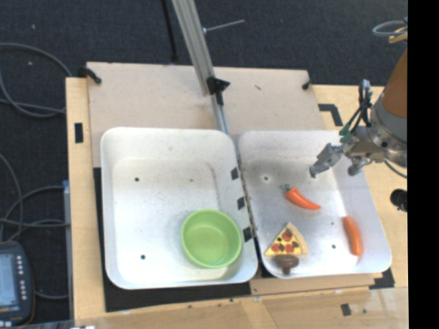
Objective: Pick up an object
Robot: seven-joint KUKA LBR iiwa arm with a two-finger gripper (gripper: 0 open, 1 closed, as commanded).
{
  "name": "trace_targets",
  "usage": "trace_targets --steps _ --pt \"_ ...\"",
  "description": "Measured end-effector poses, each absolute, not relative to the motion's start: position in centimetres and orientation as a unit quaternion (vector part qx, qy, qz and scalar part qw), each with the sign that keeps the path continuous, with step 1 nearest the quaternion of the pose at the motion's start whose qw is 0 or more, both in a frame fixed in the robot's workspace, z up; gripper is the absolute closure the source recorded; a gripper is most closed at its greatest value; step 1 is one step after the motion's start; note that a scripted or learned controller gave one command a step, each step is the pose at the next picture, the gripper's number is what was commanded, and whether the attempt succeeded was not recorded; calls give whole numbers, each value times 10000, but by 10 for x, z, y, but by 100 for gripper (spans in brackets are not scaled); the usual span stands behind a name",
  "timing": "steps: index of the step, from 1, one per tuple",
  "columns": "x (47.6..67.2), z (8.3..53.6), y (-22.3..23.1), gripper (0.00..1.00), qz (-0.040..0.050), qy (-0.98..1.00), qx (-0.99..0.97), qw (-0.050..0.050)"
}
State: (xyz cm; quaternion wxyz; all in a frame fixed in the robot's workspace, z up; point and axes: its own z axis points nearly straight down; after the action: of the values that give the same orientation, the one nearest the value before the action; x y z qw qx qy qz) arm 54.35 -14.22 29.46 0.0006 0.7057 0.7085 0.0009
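The grey two-finger gripper [337,162] hangs over the upper right part of the right white bin [274,149], its fingers spread apart with nothing between them. A small orange plastic carrot with a green stem [302,197] lies on the bin floor just below and left of it. Another orange carrot [352,235] lies near the right rim, and a toy pizza slice [287,242] sits near the front. A lime green round bowl [211,238] rests in the left white bin [137,156].

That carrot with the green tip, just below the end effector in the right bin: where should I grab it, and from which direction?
Probably from straight above, at the middle of the carrot. It lies flat and slanted on the right bin floor, so the fingers should close across its narrow width, not along its length. It has open floor around it, apart from the pizza slice. The end effector is just up and right of it.
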Motion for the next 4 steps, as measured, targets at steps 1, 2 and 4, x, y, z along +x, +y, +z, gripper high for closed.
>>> trace_targets --steps 1,2,4 --pt "544 295 -142 0 11 7082 7060 6" --pt "549 251 -142 0 -17 7063 7079 -3" --pt "562 155 -141 0 -20 7061 7081 -7"
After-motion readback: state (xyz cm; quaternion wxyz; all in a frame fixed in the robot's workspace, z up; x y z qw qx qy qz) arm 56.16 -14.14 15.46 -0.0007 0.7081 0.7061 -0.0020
